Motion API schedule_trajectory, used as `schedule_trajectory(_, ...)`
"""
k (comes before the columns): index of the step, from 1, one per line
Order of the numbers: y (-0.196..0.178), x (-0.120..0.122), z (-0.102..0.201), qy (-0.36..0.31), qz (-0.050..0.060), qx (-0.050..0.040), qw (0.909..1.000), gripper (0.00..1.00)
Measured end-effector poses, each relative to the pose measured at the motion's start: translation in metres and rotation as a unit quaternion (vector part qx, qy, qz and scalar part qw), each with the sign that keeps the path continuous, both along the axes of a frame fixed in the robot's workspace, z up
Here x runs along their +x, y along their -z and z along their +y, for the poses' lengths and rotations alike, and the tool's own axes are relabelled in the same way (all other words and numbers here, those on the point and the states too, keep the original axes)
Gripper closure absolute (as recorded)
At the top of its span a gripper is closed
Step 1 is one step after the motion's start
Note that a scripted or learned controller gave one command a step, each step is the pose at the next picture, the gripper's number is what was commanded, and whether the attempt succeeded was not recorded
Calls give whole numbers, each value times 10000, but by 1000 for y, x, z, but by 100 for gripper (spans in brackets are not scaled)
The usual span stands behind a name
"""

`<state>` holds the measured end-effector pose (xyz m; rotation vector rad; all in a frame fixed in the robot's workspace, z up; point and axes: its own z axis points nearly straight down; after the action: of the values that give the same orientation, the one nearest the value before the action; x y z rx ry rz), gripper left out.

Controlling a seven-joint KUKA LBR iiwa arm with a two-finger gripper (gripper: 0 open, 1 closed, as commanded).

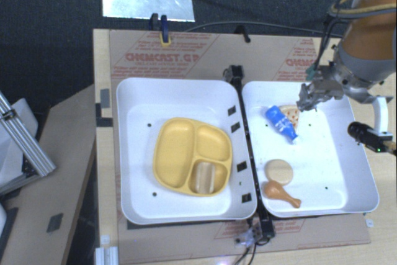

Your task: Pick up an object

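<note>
In the right bin (347,170) lie a blue bottle-like object (281,123), a tan patterned piece (290,115) just behind it, a pale round bun (278,170) and an orange drumstick-shaped toy (281,193). My gripper (306,101) hangs over the bin's back part, a little right of the tan piece and the blue object. Nothing shows between its fingertips.
The left bin (139,102) bears a yellow divided plate (191,156) with a pale cylinder (203,177) in its front compartment. A black divider clamp (234,74) sits between the bins. A dark fixture (366,133) juts in at the right bin's right edge.
</note>
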<state>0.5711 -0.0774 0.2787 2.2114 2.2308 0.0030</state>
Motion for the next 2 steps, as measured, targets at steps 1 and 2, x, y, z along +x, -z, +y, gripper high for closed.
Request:
schedule_trajectory(1,-1,5,50,-4,-4,3,10000,100)
schedule_trajectory(2,0,13,106,-3,-5,2,10000,100)
